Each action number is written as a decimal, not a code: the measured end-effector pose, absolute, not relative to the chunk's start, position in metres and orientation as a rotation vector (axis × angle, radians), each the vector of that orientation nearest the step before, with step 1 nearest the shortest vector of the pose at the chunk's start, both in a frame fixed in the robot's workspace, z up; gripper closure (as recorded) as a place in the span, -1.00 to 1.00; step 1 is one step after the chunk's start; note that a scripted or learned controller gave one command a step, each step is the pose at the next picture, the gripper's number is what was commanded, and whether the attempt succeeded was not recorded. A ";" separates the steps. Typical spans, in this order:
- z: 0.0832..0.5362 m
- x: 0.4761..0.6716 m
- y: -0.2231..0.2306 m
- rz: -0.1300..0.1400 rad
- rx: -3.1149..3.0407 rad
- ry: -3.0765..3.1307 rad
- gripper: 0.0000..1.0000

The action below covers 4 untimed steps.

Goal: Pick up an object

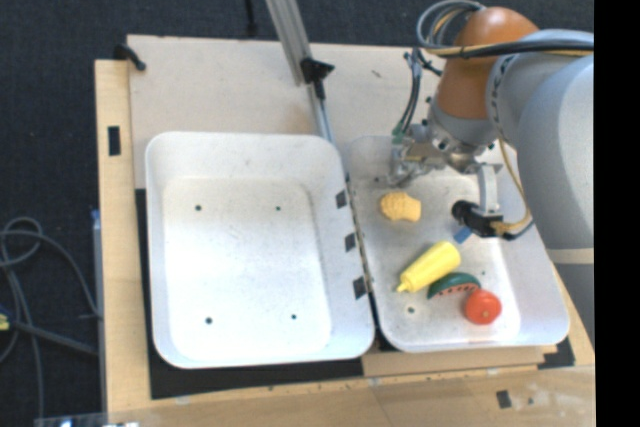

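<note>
Objects wait in the right bin while the arm hangs over its far end

Nearest the camera, in the right bin (535,310), lies a red tomato (482,307), touching or just beside a dark green piece (447,286). Next comes a yellow bottle (430,267), lying on its side and pointing toward the left bin (170,215). Farther back sits a pale yellow lump (401,207), apart from the rest. Beyond it, at the bin's far end, the gripper (403,165) hangs just behind the lump; whether its jaws are apart or together I cannot tell, as the wrist hides them, and nothing is seen between them.

The likely risks, as I judge them: a descent from here may land behind the lump and nudge it aside instead of straddling it. The bottle's round body could roll away from a closing grip. The tomato and green piece lie so close that a grab might catch both or neither.
</note>
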State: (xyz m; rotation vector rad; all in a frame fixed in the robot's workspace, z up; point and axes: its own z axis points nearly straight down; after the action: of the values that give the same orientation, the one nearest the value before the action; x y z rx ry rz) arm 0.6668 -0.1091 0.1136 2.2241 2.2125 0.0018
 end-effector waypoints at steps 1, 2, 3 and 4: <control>0.177 0.662 -0.110 0.006 2.221 2.213 1.00; 0.231 0.664 -0.112 0.007 2.216 2.217 1.00; 0.243 0.654 -0.054 0.004 2.214 2.229 1.00; 0.237 0.638 0.000 0.001 2.215 2.230 1.00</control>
State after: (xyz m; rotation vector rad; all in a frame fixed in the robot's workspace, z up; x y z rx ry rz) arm 0.6380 -0.0005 0.2366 2.2146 2.2296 0.0008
